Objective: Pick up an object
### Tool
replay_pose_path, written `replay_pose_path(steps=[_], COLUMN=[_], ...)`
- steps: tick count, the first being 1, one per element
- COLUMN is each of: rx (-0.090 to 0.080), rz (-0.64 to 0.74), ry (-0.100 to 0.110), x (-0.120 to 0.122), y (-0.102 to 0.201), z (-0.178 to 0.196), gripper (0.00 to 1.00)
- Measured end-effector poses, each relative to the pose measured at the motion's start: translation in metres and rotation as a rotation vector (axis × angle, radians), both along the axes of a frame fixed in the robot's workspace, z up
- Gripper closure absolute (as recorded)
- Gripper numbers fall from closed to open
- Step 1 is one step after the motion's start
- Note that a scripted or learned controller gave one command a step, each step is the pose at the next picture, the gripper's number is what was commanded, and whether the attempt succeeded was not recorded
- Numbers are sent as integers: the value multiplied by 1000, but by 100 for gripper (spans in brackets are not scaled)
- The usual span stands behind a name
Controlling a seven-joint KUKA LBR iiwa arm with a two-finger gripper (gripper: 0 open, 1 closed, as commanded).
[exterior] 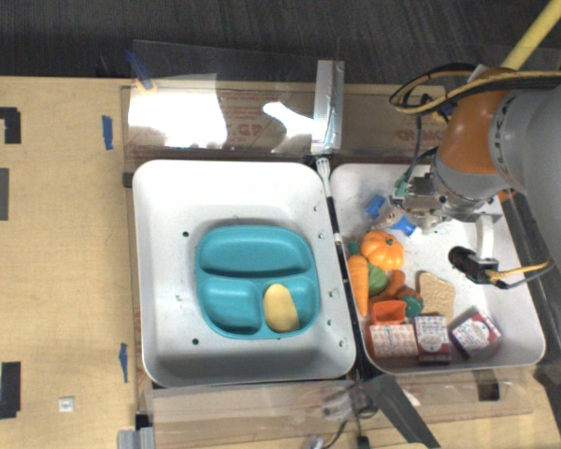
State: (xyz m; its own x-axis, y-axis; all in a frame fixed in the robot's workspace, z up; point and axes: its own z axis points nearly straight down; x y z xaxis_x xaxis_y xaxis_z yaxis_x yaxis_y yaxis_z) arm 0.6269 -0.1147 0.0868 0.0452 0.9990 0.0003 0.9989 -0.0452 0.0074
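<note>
Gripper (404,215) low over the right bin (528,340), at its 11 o'clock corner, just above the pumpkin (383,249); cannot tell from here how it stands. Toys heaped along the bin's left and 6 o'clock sides: carrot (357,283) at the pumpkin's 7 o'clock, bread (437,293), boxes (407,338) below. In the left bin (159,279), teal tray (252,279) with a potato (280,307) at its 5 o'clock compartment.
</note>
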Motion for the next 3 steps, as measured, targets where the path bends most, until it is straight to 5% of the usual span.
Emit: replay_pose_path(steps=[1,2,3], rx=[-2,1,-3], rz=[3,-93,-95], ry=[6,24,29], x=[-1,37,35], y=[-2,-19,-22], z=[10,-1,-2], gripper=[100,100,0])
